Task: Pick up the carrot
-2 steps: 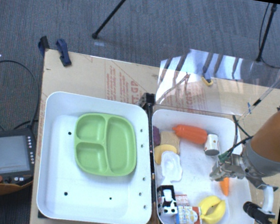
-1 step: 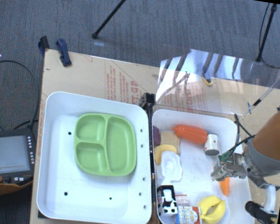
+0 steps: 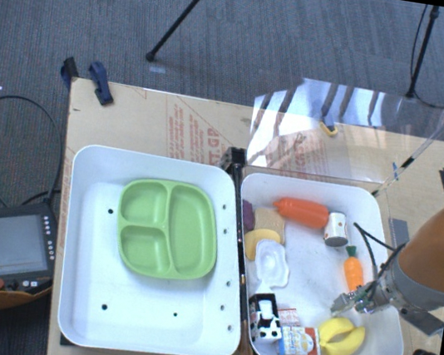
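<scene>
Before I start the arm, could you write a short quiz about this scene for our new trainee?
1. True or false: the carrot lies in the right bin.
2. How many compartments does the green plate in the left bin have? A) two B) three C) four
3. Fill the gap: the pincer is just below the carrot and above the yellow ____.

Key: 1 true; 2 B; 3 banana.
</scene>
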